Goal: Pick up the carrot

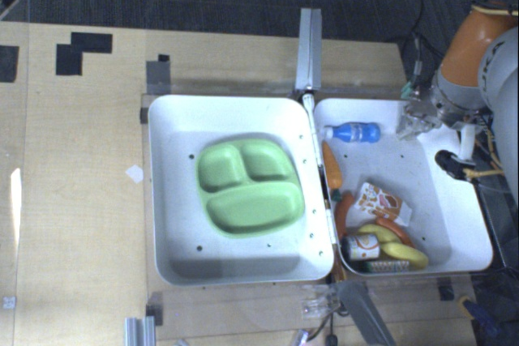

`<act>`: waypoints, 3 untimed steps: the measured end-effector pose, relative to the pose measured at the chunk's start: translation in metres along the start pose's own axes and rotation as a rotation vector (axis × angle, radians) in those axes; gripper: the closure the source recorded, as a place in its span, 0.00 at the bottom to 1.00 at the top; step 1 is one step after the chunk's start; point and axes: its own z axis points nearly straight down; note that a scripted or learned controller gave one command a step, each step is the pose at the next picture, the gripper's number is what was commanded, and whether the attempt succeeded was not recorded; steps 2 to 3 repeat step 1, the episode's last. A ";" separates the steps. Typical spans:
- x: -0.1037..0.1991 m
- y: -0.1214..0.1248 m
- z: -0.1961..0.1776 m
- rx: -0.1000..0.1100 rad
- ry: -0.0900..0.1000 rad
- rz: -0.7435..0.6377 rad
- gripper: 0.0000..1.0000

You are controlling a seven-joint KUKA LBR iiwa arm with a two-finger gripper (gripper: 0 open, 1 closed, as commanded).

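Slim orange carrot (331,166) lies lengthwise hard against the left wall of the right-hand shallow white bin (454,215), just near of the blue plastic bottle (352,132) and far of the heap of snack packet (381,205) and yellow banana (403,253). The grey arm's jaws (415,123) hover at that bin's far right corner, well apart from the carrot and pinching nothing; can't tell if they're spread. Wall-hugging means one jaw barely fits on the wall side, I'd guess; the green sectioned plate (250,184) sits alone in the left bin.
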 end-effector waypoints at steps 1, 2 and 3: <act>0.001 0.000 0.001 0.001 0.001 -0.333 1.00; 0.001 0.000 0.001 0.001 0.001 -0.333 1.00; 0.001 0.000 0.001 0.001 0.001 -0.333 1.00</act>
